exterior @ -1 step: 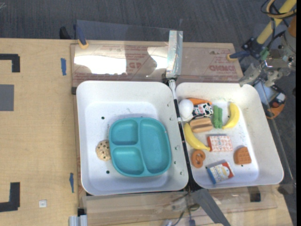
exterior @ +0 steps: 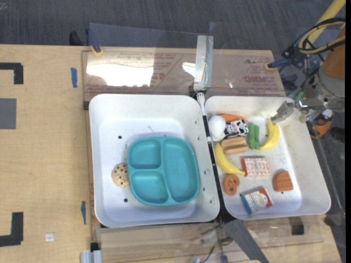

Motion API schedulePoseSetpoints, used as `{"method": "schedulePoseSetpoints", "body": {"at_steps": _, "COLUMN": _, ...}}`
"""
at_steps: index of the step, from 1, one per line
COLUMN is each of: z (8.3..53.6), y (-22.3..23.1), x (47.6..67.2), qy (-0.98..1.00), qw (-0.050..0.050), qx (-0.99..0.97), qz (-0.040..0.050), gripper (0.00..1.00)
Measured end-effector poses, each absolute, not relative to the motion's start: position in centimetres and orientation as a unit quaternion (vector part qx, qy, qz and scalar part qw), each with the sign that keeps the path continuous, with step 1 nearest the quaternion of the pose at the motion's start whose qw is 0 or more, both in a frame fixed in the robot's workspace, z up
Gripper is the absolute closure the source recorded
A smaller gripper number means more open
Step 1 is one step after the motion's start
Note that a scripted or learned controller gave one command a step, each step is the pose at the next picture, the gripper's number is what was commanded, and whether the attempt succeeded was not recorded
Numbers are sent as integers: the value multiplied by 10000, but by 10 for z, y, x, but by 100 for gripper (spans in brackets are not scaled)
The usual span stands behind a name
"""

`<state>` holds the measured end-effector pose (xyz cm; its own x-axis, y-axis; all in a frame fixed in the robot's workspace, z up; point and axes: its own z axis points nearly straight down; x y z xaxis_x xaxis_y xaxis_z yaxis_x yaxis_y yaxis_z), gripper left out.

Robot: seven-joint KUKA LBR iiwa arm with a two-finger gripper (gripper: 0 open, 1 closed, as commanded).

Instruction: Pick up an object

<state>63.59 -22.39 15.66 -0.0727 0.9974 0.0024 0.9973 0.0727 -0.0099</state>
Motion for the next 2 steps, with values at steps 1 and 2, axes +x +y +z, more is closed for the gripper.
{"method": "schedulePoseSetpoints", "body": {"at_steps": 1, "z": 87, "y": -197, "x": 621, "qy": -7309, "qw": -21, "qx": -6825, "qz": -16, "gripper": 0}}
{"method": "schedulePoseSetpoints", "body": {"at_steps": 2, "z": 86, "y": -197, "x": 621, "qy": -7305, "qw": -13, "qx": -6829, "qz": -8, "gripper": 0}}
